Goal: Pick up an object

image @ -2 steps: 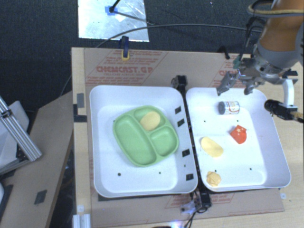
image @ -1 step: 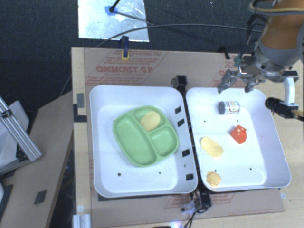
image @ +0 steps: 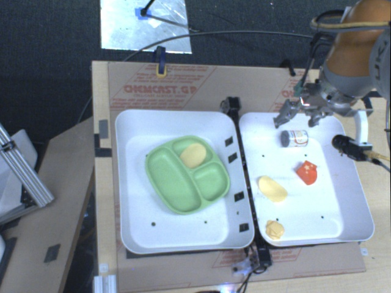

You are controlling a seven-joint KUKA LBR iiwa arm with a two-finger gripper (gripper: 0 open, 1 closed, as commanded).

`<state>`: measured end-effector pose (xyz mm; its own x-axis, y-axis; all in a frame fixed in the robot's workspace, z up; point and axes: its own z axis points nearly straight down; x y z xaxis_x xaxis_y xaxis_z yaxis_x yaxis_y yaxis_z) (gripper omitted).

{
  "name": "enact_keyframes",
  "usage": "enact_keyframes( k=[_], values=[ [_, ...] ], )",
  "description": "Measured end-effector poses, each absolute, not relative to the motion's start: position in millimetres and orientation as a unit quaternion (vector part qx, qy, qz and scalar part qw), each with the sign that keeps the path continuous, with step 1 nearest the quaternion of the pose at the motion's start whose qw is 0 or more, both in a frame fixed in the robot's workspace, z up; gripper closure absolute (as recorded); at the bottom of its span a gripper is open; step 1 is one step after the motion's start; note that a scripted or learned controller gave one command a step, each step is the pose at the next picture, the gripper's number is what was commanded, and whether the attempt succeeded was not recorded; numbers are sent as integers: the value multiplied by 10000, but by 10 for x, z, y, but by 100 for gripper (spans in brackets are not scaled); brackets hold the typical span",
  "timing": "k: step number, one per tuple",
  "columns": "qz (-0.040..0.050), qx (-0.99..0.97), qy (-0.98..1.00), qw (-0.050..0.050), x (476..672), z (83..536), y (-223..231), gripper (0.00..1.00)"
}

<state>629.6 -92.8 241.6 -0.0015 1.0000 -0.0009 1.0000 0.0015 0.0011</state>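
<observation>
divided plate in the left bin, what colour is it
Light green; the divided plate shows clearly in the camera view.

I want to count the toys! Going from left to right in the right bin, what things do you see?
Small yellow piece at the near edge → yellow lemon-like piece → small can lying on its side → red piece.
</observation>
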Motion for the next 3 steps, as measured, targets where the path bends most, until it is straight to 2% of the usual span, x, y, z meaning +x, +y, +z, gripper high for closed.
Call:
enact_keyframes(
  k=[1, 2, 3],
  values=[
    [2, 7069, 7073, 5, 6325, 2015, -920, 0],
    [5, 7069, 7073, 7, 6234, 1507, -898, 0],
    [10, 7071, 7072, 17, 6242, 1618, -900, 100]
  ],
)
